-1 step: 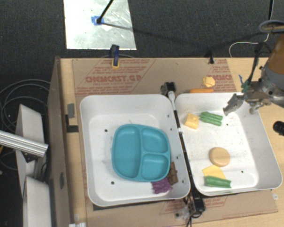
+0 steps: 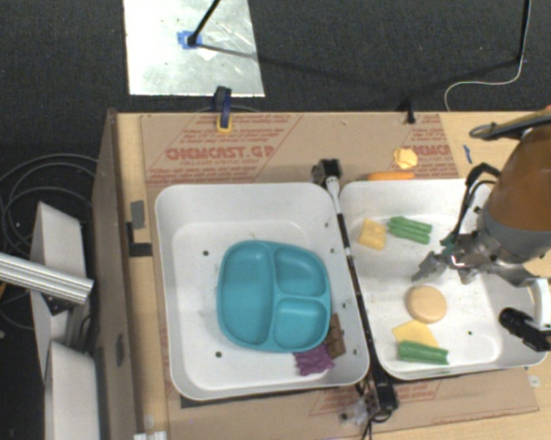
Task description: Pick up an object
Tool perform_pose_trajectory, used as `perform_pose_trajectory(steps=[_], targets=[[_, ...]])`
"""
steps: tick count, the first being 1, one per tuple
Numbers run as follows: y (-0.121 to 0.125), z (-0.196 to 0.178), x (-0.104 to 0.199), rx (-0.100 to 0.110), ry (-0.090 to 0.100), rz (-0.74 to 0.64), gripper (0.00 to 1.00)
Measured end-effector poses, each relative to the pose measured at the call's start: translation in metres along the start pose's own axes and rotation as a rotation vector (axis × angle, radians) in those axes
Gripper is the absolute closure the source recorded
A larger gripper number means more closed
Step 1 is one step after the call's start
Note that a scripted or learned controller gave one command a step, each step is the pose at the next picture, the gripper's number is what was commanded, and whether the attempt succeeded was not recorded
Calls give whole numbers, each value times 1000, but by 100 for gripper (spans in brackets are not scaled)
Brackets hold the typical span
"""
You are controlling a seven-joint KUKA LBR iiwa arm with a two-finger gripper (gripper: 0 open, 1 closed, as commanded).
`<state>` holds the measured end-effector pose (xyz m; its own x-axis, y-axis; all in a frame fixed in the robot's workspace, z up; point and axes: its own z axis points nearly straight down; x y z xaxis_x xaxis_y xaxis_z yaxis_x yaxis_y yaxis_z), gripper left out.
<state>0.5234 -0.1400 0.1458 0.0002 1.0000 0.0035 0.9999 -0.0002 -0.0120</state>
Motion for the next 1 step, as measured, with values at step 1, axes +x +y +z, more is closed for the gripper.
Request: perform_pose_trajectory(steps=[1], targets=[[-8, 64, 24, -12, -3, -2, 0]])
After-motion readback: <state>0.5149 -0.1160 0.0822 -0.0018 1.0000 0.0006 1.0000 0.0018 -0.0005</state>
